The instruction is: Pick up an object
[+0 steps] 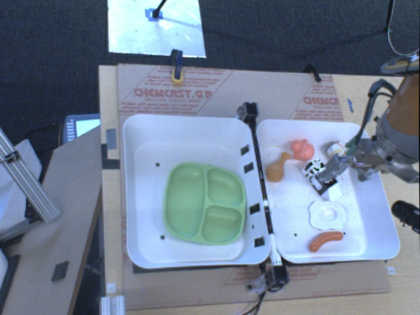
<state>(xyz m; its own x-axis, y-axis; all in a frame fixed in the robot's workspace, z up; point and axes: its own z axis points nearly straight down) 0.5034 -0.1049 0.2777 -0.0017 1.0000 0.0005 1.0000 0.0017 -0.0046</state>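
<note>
My gripper [326,176] reaches in from the right and hangs low over the middle of the right bin [380,241]. It is right against a small black-and-white toy [313,170], which shows at its left side. A pink toy [302,149] and an orange drumstick-shaped toy [278,168] lie toward the bin's far left. A fried-egg toy [326,214] lies just in front of the gripper, with an orange sausage toy [326,241] nearer the front wall.
The left bin [141,176] holds a green divided plate [205,203]. A black divider [257,182] runs between the two bins. The grey arm [394,146] with its orange band crosses the right bin's right wall.
</note>
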